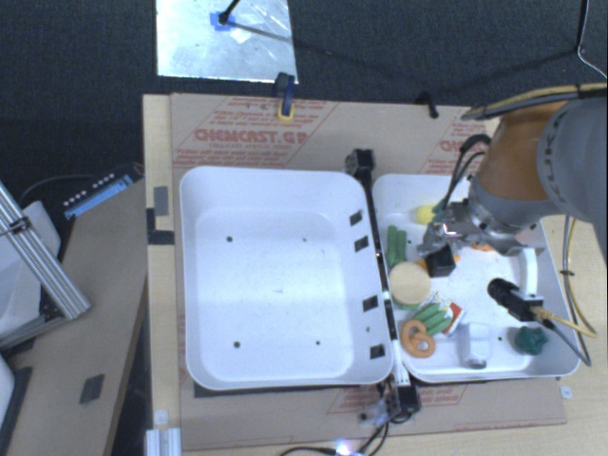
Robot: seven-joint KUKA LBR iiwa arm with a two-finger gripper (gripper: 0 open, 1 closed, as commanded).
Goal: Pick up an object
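Note:
My gripper point(440, 251) hangs low over the middle of the right bin point(560, 354), with the grey and orange arm behind it to the right. Just left of and below it lies a round beige ball point(409, 282). A green stick point(395, 245) lies along the bin's left wall. A small yellow piece point(423, 214) sits above the gripper. Nothing can be made out between the fingers.
Along the right bin's front lie an orange ring point(418, 339), a green bundle point(435, 318), a red and white piece point(455, 313), a pale grey object point(472, 343) and a dark green object point(529, 339). The left bin point(204, 193) adjoins on the left.

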